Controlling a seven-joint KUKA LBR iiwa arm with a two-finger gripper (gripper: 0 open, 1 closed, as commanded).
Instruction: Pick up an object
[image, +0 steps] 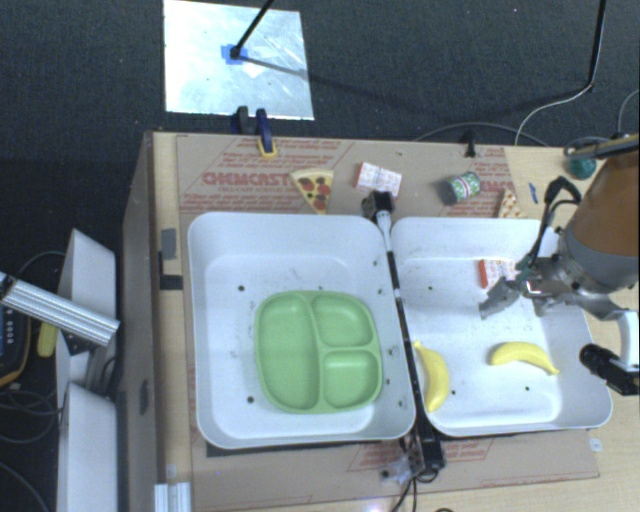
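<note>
The right bin (570, 400) holds two yellow bananas. One banana (523, 355) lies near the bin's middle right, and the other banana (433, 375) lies against the left wall. A small red and white packet (493, 270) rests near the bin's back wall. My gripper (503, 296) hangs over the right bin, just in front of the packet and well behind the nearer banana. I see nothing held in it. The grey arm with its orange band (612, 215) covers the bin's right rear part.
The left bin (215, 300) holds a green divided plate (318, 350). Behind the bins, on the cardboard, lie a toy pizza slice (313, 187), a white and red packet (378, 178), a small green can (462, 186) and a cracker (508, 203).
</note>
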